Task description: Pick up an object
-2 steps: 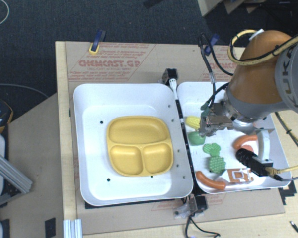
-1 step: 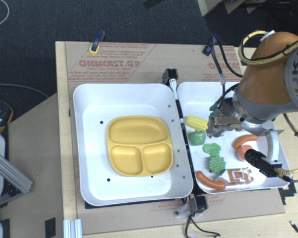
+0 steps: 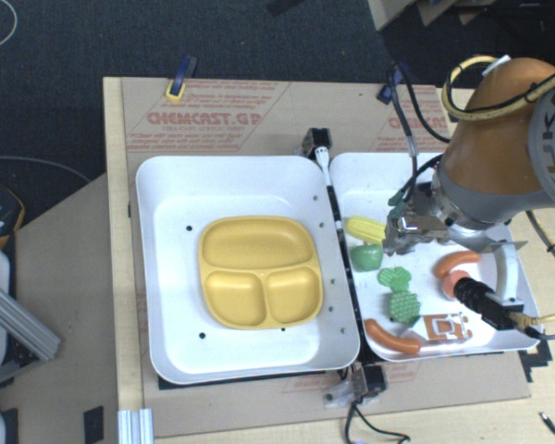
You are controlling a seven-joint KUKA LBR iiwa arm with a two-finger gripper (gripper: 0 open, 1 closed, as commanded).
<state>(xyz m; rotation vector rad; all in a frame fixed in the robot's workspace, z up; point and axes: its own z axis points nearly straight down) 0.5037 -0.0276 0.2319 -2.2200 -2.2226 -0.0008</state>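
Corn (image 3: pixel 363 228), a yellow toy cob, lies in the right bin (image 3: pixel 365 170) near its left wall. Its long axis runs from 9 to 3 o'clock, and its 3 o'clock end is just beside the hand (image 3: pixel 400 233). The hand, bare metal under the grey and orange arm (image 3: pixel 499 137), hangs over the bin's middle. Whether it is open or closed, or has hold of anything, cannot be told.

At 6 o'clock of the corn sits a smooth green block (image 3: pixel 363 256). Past it are a knobbly green piece (image 3: pixel 395 277) and a bumpy green one (image 3: pixel 405 306). A glossy orange-red sausage (image 3: pixel 391 339) lies by the near wall, pointing from 10 to 4 o'clock. A curved orange piece (image 3: pixel 453 265) lies at 4 o'clock of the hand.

The left bin (image 3: pixel 157 248) carries a yellow three-part plate (image 3: pixel 259 271). Both bins stand on the printed tabletop (image 3: pixel 259 109).
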